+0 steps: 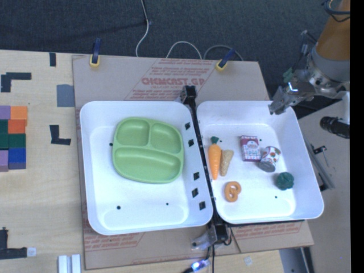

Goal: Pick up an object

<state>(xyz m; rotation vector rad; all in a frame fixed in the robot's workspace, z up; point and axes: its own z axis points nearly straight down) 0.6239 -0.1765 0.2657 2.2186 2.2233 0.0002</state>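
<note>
Arm: enters at the upper right, orange band topmost, grey wrist angled down and leftward. Hand [280,103]: dark, poised over the far right corner of the right bin [296,212], above its rim; nothing shows between its fingers, and whether they are open or closed cannot be told.

Right bin, contents:
- carrot [214,159], orange with green top, lying lengthwise close to the left wall.
- pale bread-like stick [226,161], touching the carrot's right side.
- pretzel [232,191], near the carrot's tip, toward the near wall.
- small red and white box [249,148], mid-bin.
- grey can [269,158], tipped, just beside the box on its right.
- dark green lump [284,180], near the right wall, apart from the can.

Open room: the far strip of the right bin, beneath the hand, is bare white floor, as is the near right corner.

Left bin [94,209]: green divided plate [149,150], upper centre; bare floor along the near and left walls.

Surface [40,209]: coloured blocks [13,137] at the left edge, well apart from both bins.
</note>
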